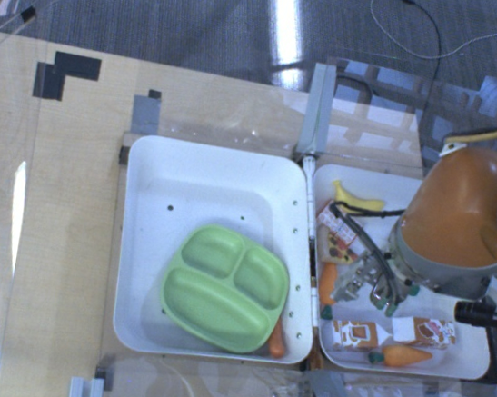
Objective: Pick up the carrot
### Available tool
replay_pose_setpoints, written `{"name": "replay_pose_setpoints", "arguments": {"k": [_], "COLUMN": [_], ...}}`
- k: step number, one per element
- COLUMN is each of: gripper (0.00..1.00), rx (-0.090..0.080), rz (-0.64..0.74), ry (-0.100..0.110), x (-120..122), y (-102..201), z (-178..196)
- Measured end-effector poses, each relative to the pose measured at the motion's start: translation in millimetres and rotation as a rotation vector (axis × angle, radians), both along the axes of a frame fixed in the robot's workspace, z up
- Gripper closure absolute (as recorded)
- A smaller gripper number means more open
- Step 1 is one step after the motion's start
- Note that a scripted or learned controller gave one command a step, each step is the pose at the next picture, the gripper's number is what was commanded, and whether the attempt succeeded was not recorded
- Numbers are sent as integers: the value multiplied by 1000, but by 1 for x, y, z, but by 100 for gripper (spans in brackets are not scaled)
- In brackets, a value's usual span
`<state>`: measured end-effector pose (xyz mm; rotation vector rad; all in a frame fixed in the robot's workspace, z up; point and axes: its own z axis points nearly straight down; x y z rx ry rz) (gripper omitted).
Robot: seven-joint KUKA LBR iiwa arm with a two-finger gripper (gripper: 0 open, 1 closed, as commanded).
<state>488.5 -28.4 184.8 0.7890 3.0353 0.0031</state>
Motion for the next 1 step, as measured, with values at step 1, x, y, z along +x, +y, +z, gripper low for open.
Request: {"name": "replay_pose_setpoints", "arguments": {"k": [1], "gripper": [100], "rx": [-3], "rz": [492], "ry": [-5], "x": [1], "y": [37], "z": [1]}}
